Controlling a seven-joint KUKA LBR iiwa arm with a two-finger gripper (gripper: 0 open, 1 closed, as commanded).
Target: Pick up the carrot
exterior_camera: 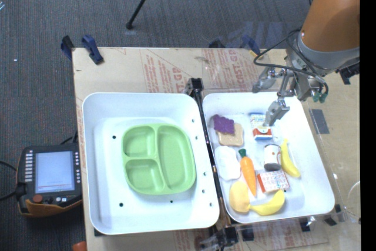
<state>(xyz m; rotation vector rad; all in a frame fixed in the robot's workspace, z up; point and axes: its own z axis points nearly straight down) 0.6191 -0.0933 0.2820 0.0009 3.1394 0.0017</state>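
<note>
1. A cardboard-topped bench (153, 64) is seen standing on dark carpet, with two shallow white bins side by side on it, a handheld screen unit (50, 176) lying at the lower left of the frame, and blue clamps at the bench's far edge.
2. Nearest the lower edge of the frame, in the right bin (314, 185), one pale yellow rounded piece (239, 197) and one curved banana (269, 204) are found, with one small red-and-white box (273, 181) just above them.
3. The carrot (248, 170), the single one counted, lies in the lower middle of the right bin, orange with a green top, between a white oval piece (227, 163) and the red-and-white box.
4. Farther up, one small can (271, 157), a second banana (289, 159), one slice of toast (230, 135) carrying purple grapes (222, 123), and one small carton (260, 126) are counted.
5. In the left bin (97, 126), one green divided plate (158, 159) is set.
6. The end effector (275, 113) hangs over the upper part of the right bin, near the carton and well apart from the carrot; nothing is seen between its fingers, and whether they are spread or closed cannot be told.
7. The step in hand is judged to be the approach. A move toward the lower middle of the bin is called for, followed by a descent aligned across the carrot's narrow width, its close neighbours being avoided.
</note>
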